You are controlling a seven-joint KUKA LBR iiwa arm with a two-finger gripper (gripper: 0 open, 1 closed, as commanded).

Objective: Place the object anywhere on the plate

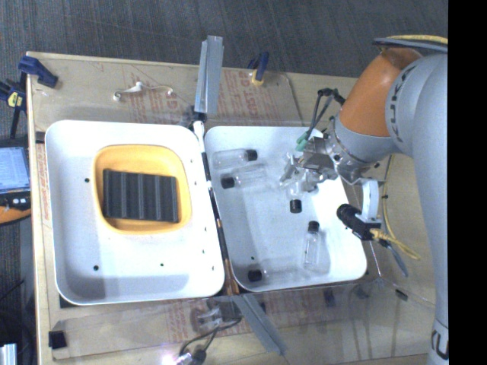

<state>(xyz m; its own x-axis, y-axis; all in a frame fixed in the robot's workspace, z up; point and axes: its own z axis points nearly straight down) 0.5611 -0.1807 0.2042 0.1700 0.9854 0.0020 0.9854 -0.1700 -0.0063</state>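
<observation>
The arm (396,105) is reaching in over the far right part of the right bin (346,268), with the gripper (303,175) hanging above the bin floor near its far edge. The fingers are blurring into the clear glass beneath them, so whether they are apart, together or clamped on anything cannot be told. Several clear vials with black caps are lying loose in this bin: one (232,158) near the far left corner, a second (242,179) just beside it toward the middle, a third (312,243) lying toward the near right corner, and a fourth (262,271) against the near wall. A small black cap (295,204) is showing just below the gripper; judged from its position, it is probably topping the vial being targeted (its body is too transparent to trace). The plate (141,157), yellow-rimmed with a dark ribbed insert (141,195), is sitting in the far half of the left bin (122,280), well apart from every vial. No vial is lying on it, so the placing is not yet done. The vials are lying on their sides, likely because they roll freely, which is making a firm grasp uncertain.
</observation>
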